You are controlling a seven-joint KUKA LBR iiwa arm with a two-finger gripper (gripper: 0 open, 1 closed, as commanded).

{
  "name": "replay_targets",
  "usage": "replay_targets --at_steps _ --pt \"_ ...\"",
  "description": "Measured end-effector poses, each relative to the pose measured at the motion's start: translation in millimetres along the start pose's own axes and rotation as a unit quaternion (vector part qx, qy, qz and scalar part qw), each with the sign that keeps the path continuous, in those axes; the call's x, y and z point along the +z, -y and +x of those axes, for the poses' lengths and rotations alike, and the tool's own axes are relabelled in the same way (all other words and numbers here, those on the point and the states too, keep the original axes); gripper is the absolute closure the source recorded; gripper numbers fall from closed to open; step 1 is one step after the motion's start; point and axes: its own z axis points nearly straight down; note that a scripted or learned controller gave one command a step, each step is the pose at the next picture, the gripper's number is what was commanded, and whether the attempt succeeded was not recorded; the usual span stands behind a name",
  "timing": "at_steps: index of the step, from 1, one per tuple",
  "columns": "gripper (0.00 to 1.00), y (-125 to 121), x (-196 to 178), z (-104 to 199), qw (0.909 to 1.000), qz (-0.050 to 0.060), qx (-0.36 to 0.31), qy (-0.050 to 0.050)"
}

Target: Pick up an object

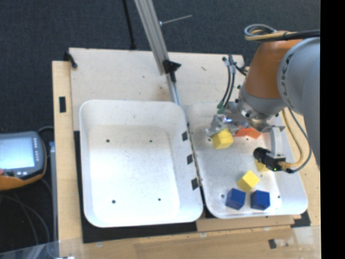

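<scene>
Yellow block at our gripper, right bin.
We cannot tell the tool's state. Nearer the front lie another yellow block and two blue blocks; an orange piece sits beside our wrist.

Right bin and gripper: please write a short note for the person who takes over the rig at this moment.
Gripper: low over the far part of the right bin, right at a yellow block. The view cannot settle whether it grips the block.
Things, all in the right bin: an orange block under the wrist, a second yellow block, two blue blocks near the front rim.
Left bin: no blocks in it.
Done: approach to the yellow block.
Left: confirm the grasp, then lift.
</scene>
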Motion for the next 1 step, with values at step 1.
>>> replay_targets --at_steps 1 --pt "1.0 -52.9 5.6 67.2 1.0 0.003 0.0 -0.001"
